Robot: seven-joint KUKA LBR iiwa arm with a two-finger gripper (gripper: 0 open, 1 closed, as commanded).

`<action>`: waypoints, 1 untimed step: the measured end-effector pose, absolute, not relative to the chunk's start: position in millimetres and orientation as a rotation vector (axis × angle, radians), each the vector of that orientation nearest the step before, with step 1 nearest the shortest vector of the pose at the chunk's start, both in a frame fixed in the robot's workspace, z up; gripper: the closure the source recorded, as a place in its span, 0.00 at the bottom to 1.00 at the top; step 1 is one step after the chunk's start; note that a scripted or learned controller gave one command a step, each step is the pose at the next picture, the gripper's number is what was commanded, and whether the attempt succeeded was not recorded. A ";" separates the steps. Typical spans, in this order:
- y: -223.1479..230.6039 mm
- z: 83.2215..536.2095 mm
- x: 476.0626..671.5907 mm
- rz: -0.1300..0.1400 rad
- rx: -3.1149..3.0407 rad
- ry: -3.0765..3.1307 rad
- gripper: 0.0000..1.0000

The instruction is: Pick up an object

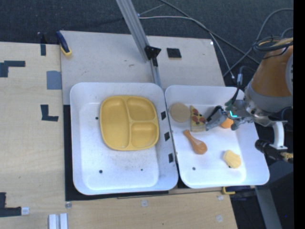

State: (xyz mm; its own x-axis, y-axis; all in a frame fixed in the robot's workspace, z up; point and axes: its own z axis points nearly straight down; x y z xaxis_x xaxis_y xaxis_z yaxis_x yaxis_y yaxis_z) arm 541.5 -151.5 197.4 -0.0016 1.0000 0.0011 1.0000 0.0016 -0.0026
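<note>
Jaws [215, 117] down in the right bin [248, 175], can't tell if they're wide or narrow. Nothing lifted yet, so the pick's all ahead.

A pale wooden bench top [28, 142] is seen across the left and lower parts of the view, marked with dark tape pieces [47, 112]. A lighter grey board [114, 56] is laid on the bench, behind the two bins. Beyond the board, dark speckled carpet [190, 4] is spread over the floor, and thin cables [190, 20] are trailed across it. A slanted metal post [131, 18] is mounted at the board's far side. Even, diffuse light is cast, with soft shadows.
</note>
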 end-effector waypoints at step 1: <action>-151.5 197.6 541.7 0.001 -2.218 -2.222 0.00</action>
State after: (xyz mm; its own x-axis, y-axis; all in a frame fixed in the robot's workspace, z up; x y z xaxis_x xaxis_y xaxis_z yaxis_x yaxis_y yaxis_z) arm 541.7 -151.5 197.6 -0.0016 1.0000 0.0009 1.0000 0.0016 -0.0020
